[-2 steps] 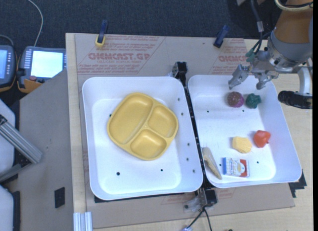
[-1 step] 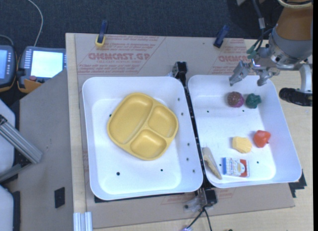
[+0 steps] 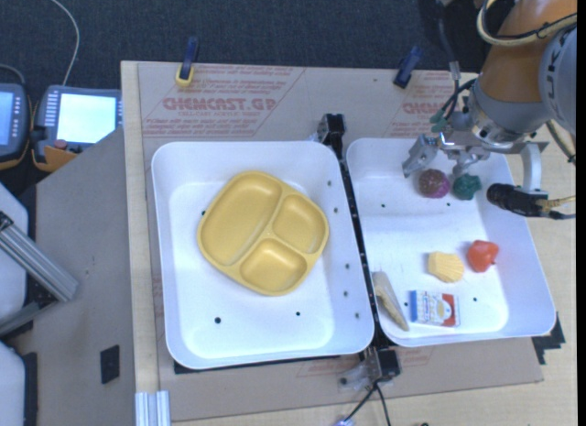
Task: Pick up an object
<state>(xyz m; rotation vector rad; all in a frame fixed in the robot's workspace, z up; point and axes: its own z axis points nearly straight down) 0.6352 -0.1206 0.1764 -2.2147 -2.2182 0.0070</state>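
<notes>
Purple ball point(image 3: 433, 183) sits directly under my gripper point(image 3: 442, 160), far end of right bin point(image 3: 522, 314). Claw spread wide, holding nothing. Teal piece point(image 3: 467, 186) just right.

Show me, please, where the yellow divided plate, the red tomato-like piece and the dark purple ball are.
Yellow divided plate point(image 3: 264, 232), camera view: its middle ridge.
Red tomato-like piece point(image 3: 482, 255), camera view: centre of its body.
Dark purple ball point(image 3: 434, 183), camera view: centre of its top.

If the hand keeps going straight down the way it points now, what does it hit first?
Most likely the purple ball, which sits right under the hand in the right bin. The green object lies just beside that line. Depth is hard to judge from this slanted view.
</notes>
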